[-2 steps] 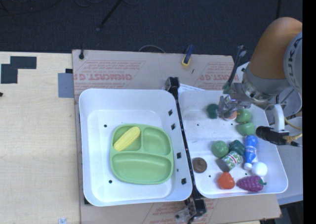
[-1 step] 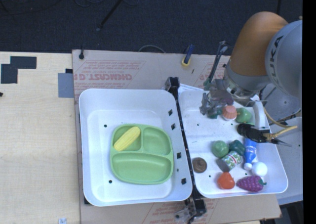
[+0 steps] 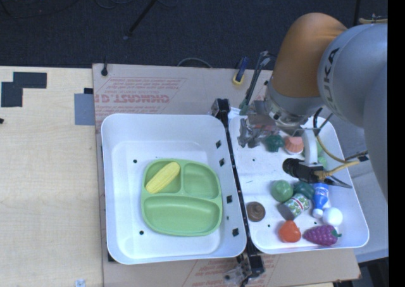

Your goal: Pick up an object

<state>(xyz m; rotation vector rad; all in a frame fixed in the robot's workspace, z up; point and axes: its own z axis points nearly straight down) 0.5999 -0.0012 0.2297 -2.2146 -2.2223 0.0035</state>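
**Bench with two white bins on a cardboard sheet**

A pale wooden bench (image 3: pixel 44 178) carries a brown printed cardboard sheet (image 3: pixel 158 92) spread across its right part. Directly on the cardboard sit two shallow white plastic bins side by side and touching: the left bin (image 3: pixel 120 153) and the right bin (image 3: pixel 354 229). At the bench's far left lie flat dark rectangular patches (image 3: pixel 22 86) and a grey square patch (image 3: pixel 83 108)

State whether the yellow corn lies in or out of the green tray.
In: the corn rests inside the upper-left compartment of the green divided tray.
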